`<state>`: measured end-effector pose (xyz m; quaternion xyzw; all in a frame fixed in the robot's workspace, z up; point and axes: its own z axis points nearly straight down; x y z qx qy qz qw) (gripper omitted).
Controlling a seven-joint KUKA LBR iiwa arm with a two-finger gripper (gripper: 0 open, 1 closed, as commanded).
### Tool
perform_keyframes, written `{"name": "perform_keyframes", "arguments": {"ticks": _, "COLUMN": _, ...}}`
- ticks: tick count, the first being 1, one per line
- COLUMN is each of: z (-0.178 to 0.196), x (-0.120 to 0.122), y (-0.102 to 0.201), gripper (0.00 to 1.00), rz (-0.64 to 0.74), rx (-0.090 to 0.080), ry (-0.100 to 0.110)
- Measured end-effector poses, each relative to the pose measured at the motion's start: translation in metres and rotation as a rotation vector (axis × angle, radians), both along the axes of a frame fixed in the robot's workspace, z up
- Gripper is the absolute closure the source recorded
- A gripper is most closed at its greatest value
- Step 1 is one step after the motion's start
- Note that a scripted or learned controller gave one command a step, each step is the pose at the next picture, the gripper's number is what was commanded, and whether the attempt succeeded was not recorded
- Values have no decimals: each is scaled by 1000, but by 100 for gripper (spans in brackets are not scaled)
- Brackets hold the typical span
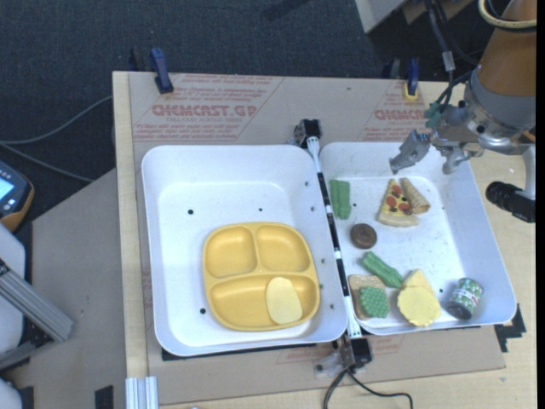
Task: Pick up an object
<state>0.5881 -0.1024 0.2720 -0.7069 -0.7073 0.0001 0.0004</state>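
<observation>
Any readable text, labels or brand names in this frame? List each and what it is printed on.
"CHEMCAST GP", red print, on the brown protective sheet behind the left white bin.
The same red print repeats near the right white bin, partly hidden.
Smaller red lines: too blurred to read.
Small green-labelled can: label unreadable.

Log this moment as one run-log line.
gripper: open, above right bin's top edge | holding: nothing | nearest: pizza slice | yellow tray: left bin

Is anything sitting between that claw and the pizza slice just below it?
Nothing visible does. The claw hangs above the far edge of the right white bin, and the toy pizza slice lies in open view just beneath.
</observation>
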Motion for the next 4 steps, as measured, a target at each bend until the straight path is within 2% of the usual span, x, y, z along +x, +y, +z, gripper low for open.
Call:
{"name": "perform_keyframes", "arguments": {"ticks": 1, "z": -119, "x": -34, "y": -6, "gripper": 0, "rz": -3, "rx": 2, "ry": 12}}
{"name": "perform_keyframes", "arguments": {"ticks": 2, "z": -149, "x": 44, "y": -20, "gripper": 0, "rz": 2, "rx": -2, "ry": -5}}
{"name": "perform_keyframes", "arguments": {"ticks": 3, "z": -185, "x": 41, "y": -77, "gripper": 0, "rz": -3, "rx": -5, "ry": -9}}
{"name": "perform_keyframes", "arguments": {"ticks": 4, "z": -175, "x": 41, "y": -74, "gripper": 100, "rz": -2, "rx": -4, "ry": -8}}
